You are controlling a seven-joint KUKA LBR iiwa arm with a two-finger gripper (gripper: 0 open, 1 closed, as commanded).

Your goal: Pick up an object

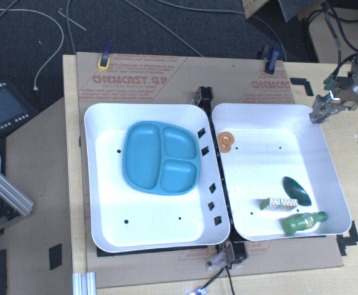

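The right bin (258,125) holds an orange pretzel-shaped piece (226,141) near its left wall. Toward the near right corner lie a dark green oval object (296,190), a small patterned tube (279,204) and a green bottle (303,221). In the left bin (105,165) rests a blue divided plate (161,158). My gripper (323,111) hangs at the right bin's far right corner, over the rim, well away from all the objects. Nothing is visible in it.
The bins sit side by side on a cardboard-covered bench (166,72) with blue clamps (105,56) at the back edge. Cables lie on the dark floor beyond. A black divider with clips (212,165) runs between the bins.
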